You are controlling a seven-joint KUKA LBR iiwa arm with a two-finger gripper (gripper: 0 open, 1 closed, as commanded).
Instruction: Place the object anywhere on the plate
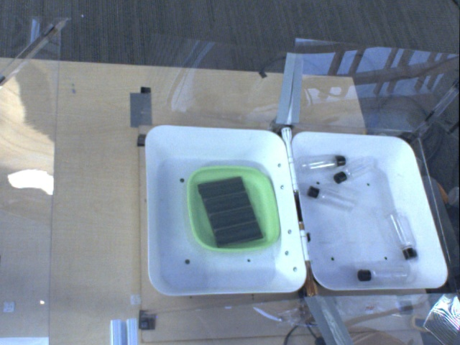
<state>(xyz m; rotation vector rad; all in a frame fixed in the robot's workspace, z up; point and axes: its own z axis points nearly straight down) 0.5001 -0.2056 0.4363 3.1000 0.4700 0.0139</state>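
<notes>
Clear, black-capped vials (pixel 402 236) in right bin (pixel 424 192) — ribbed dark slab (pixel 230 212) on square green plate (pixel 267 210).

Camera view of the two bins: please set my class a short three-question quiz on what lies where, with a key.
1. True or false: the dark ridged block lies on the green plate.
2. Which white bin holds the clear vials with black caps? A. the left bin B. the right bin
3. Fill in: the green plate sits in the ____ bin.

Key
1. True. The block rests within the plate's rim.
2. B. Several vials lie scattered there on their sides.
3. Left.
</notes>
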